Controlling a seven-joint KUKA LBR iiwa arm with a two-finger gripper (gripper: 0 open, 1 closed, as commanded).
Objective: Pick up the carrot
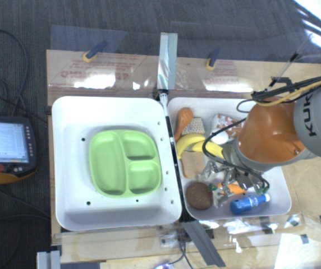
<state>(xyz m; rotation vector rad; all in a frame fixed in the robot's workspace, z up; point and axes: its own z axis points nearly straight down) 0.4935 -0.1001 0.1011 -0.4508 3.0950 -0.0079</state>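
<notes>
A dark grey carpet lies around the bench, which bears two white bins side by side under the slanted view.

Nearest in the right bin, a blue bottle lies on its side by the near wall. Just left of it sits a brown round thing. Between these, a little farther in, a small patch of orange shows: the carrot, lying on the bin floor just beside the bottle. My gripper is down in this bin right over the carrot, amid cables and metal parts; I cannot tell whether it is released or clenched, nor whether the carrot sits in it, since my own wrist hides that spot. The orange band of my arm bulks over the right half of the bin.

Farther left in the same bin a banana curves across the floor, and beyond it an orange-brown piece lies near the far left corner. A packet with a printed pattern shows near the far wall, partly under my arm.

The left bin holds a green tray with three compartments, lying flat in the middle.

Left of the bench, on the carpet, rests a pendant with a lit screen, its black cable looping to the far side.
</notes>
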